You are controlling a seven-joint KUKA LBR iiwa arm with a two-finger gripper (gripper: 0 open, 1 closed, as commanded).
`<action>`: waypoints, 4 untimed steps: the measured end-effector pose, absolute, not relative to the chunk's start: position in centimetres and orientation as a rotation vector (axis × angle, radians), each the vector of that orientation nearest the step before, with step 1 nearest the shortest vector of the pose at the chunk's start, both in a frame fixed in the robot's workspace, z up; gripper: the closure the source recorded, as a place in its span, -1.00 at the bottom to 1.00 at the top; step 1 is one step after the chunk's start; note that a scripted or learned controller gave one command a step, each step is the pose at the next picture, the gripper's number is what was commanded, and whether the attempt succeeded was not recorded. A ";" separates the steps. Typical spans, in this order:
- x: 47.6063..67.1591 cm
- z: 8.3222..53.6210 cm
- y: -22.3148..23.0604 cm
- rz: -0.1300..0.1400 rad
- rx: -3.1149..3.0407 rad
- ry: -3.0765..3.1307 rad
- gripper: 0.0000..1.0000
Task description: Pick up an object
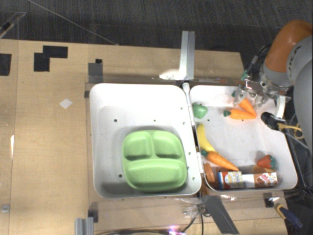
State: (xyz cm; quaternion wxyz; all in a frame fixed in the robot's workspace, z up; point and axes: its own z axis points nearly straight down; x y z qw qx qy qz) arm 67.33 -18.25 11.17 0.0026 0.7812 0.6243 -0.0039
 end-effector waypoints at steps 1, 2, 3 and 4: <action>60.6 23.0 -15.4 0.005 2.391 2.033 1.00; 60.6 23.0 -15.4 0.004 2.392 2.033 -1.00; 57.7 26.8 -17.1 0.002 2.509 1.888 -1.00; 53.3 14.3 -16.9 -0.001 2.467 1.947 -1.00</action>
